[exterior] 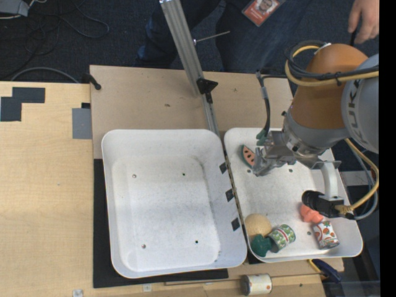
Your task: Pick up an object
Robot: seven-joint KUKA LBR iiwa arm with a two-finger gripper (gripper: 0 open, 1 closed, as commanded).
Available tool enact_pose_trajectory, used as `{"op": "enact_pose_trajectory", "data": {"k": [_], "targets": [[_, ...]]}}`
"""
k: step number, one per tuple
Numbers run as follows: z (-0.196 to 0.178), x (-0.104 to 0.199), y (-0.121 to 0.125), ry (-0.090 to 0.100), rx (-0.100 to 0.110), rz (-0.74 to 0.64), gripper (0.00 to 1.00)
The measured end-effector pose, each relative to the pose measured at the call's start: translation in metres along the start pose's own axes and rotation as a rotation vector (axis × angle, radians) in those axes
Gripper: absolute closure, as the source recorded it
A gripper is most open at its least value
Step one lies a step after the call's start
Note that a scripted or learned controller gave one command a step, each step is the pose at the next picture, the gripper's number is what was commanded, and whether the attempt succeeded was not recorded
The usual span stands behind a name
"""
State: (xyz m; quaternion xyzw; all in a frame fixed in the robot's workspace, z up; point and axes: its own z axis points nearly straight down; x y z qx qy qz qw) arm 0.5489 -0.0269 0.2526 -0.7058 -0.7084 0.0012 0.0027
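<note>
Watermelon slice [248, 156] just beside jaws [262, 166], jaws' state unclear, can [282, 236] and ball [257, 224] near

Left bin [162, 203] — shallow, white, speckled, a few dark dots on its floor. It sits on a black mat [99, 228] that shows along the left and front edges. Wooden bench [43, 184] stretches to the left, with dark cut-outs [21, 101] and a grey patch [81, 121] near the far edge. A metal rail [184, 42] slants from the far side toward the gap between the bins, ending in a black bracket [206, 85]. Black clips [229, 194] run along the divide. Small cylinder [255, 284] lies on the bench front edge. Behind — a person's hand [365, 11] and a badge [263, 5]; cables [37, 11] on dark floor.
</note>
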Motion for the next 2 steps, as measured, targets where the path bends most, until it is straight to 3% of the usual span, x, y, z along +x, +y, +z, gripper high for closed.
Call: {"op": "enact_pose_trajectory", "data": {"k": [2], "targets": [[0.008, 0.108, 0.028, 0.000, -0.003, -0.002, 1.00]]}}
